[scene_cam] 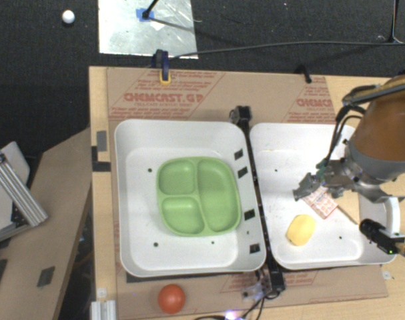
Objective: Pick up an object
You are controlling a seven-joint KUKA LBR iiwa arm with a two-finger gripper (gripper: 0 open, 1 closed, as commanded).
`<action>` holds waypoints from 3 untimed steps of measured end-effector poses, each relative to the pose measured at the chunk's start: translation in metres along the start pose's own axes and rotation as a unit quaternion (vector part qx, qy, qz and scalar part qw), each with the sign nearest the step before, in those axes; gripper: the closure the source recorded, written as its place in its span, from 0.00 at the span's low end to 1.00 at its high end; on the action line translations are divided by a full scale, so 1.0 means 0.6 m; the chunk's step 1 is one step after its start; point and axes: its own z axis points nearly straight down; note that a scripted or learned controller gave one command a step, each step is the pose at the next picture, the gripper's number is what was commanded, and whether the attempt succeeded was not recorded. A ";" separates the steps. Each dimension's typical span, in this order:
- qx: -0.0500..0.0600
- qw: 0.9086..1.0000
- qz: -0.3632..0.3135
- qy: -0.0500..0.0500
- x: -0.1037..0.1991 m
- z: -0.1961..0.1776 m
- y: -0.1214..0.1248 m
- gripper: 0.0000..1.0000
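Two white bins sit side by side on a brown board. The left bin (pixel 132 179) holds a green divided tray (pixel 198 196), lying flat near its middle. In the right bin (pixel 282 152), toward the lower right of the frame, a yellow lump (pixel 300 230) rests on the floor. Just above and right of it lies a small red-and-white card or packet (pixel 320 202), partly under the gripper (pixel 313 185).

The arm (pixel 385 135) comes in from the right edge, its orange band bulky and cut off by the frame, and it hides much of the bin's right side. The gripper hangs low over the card; whether it is wide or narrow I cannot tell.

Outside the bins, an orange-red ball (pixel 171 298) sits at the bottom edge, a white ball (pixel 69 17) at upper left, and a shiny sheet (pixel 146 19) at top.
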 end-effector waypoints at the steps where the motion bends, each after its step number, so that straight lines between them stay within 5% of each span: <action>1: -0.006 1.000 -0.001 -0.001 0.000 -0.009 0.005 0.00; 3: -0.004 1.000 0.000 0.000 0.015 0.134 0.018 0.00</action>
